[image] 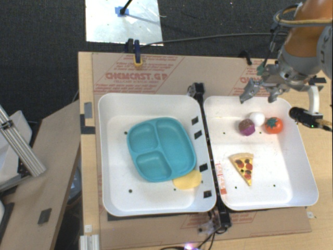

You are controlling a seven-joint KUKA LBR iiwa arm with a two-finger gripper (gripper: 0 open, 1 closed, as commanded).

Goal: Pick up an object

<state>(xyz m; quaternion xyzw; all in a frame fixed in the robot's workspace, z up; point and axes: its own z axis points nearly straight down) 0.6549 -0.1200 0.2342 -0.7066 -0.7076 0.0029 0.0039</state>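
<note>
Hand [261,92] open, holding nothing, over right bin's [302,163] far edge. Purple onion [247,126], white egg [257,118], tomato [273,124] clustered just below it; pizza slice [243,167] mid-bin.

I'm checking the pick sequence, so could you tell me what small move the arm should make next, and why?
Probably lower the end effector toward the tomato. It hangs open near the right bin's far edge with nothing between its fingers, and the tomato lies just below it, beside the white ball.

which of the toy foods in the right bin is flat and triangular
The pizza slice, lying apart toward the bin's front; the purple, white and orange pieces are rounded.
</note>
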